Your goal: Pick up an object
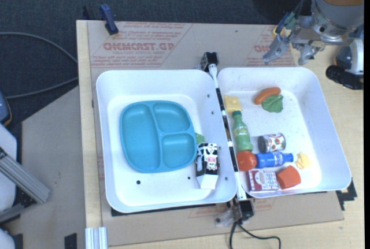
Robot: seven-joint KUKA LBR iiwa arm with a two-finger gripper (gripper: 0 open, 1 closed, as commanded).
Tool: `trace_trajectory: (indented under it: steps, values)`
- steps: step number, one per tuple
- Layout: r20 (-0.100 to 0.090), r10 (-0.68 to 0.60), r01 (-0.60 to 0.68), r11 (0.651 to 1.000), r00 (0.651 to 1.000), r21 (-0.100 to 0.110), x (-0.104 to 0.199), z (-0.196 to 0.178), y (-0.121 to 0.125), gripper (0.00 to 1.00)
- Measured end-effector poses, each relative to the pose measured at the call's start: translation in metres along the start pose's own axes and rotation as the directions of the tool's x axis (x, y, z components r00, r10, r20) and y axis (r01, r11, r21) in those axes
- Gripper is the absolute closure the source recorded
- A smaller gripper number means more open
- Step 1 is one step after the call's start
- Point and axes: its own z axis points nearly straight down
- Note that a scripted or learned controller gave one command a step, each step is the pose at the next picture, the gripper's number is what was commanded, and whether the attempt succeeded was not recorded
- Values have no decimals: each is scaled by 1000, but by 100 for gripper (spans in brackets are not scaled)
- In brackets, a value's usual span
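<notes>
My gripper (pixel 289 52) hangs above the bench just behind the right bin's (pixel 309 118) far rim, its fingers spread open with nothing between them. Inside that bin lie an orange sausage (pixel 267 94) beside a green leafy piece (pixel 273 104), a yellow block (pixel 232 104), a green bottle (pixel 240 132), a small can (pixel 272 142), a red tomato (pixel 247 160), a blue bottle (pixel 275 159), an orange block (pixel 289 177) and a red carton (pixel 263 180). All of them sit well in front of the gripper.
The left bin (pixel 110 126) holds a blue divided plate (pixel 157 135) and a cow-patterned carton (pixel 207 162) by its right wall. A black clip (pixel 209 60) sits where the two bins meet at the back. A blue clamp (pixel 108 18) grips the board's far left corner.
</notes>
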Motion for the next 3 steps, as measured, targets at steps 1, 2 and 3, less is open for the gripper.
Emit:
trace_trajectory:
  steps: [1, 2, 3]
  values:
    - [0, 1, -1, 1000, 1000, 2, -28, 60, -36, 0]
    - [1, -1, 1, 1000, 1000, -2, -33, 192, -6, 0]
    - [1, 0, 0, 1000, 1000, -1, -79, 193, 15, 0]
